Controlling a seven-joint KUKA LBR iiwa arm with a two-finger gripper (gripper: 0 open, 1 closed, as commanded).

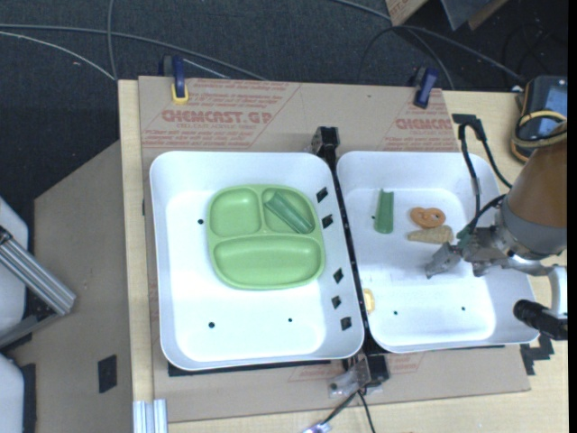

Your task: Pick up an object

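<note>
In the right bin (pixel 433 318) lie a green stick-shaped piece (pixel 385 211), an orange pretzel-shaped piece (pixel 427 216) and a tan piece (pixel 431 235) just below the pretzel. My gripper (pixel 456 264) hangs low over the right bin, just below and right of the tan piece. Its fingers are spread open, with only white bin floor between them. One fingertip (pixel 438 263) points left, close to the tan piece without touching it. The grey arm with its orange band (pixel 545 188) comes in from the right.
The left bin (pixel 180 314) holds a green divided plate (pixel 266 237) with a darker green piece (pixel 290 210) in its upper right compartment. A black divider with clips (pixel 335 233) separates the bins. Cables and a yellow-black device (pixel 541 120) sit at the bench's right edge.
</note>
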